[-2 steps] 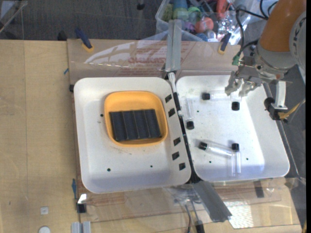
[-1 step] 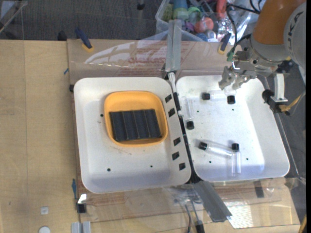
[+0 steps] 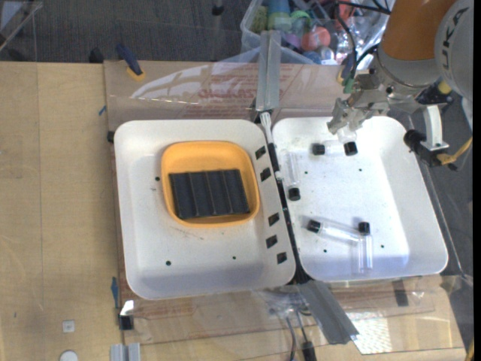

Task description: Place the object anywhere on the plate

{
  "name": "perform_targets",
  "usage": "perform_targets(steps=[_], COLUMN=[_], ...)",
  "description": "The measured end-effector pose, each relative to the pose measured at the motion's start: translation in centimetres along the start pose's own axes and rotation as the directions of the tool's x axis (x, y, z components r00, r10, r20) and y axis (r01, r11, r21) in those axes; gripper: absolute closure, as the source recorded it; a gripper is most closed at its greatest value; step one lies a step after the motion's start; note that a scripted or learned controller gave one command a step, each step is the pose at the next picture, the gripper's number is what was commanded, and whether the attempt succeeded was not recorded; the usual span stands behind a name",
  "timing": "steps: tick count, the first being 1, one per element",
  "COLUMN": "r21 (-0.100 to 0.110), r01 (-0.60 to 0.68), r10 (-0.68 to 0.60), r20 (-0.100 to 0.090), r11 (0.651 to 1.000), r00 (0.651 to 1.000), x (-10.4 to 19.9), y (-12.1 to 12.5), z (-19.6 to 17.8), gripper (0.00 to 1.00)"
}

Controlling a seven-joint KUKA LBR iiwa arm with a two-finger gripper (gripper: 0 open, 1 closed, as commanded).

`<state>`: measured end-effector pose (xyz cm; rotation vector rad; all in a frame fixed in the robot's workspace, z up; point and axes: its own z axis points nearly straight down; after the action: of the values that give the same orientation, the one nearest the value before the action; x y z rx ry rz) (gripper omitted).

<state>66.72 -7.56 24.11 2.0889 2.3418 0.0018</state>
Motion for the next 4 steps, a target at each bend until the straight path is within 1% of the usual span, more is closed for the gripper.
perform_targets(steps=[1, 2, 3, 4], r21=[0.003, -0.001, -0.003, -0.001], r01=[0.298, 0.364, 0.504, 0.707], r10=[-0.298, -0.364, -0.504, -0.707], r20=[-0.004, 0.000, 0.001, -0.004], r11=[0.955, 0.931, 0.864, 0.707], r00=[0.955, 0.931, 0.864, 0.707], x=[2.5, 3.1, 3.6, 4.6], y=[0.3, 0.4, 0.5, 0.5], z=[2.1, 0.4, -1.7, 1.7], gripper=[1.00, 1.00, 1.00, 1.00])
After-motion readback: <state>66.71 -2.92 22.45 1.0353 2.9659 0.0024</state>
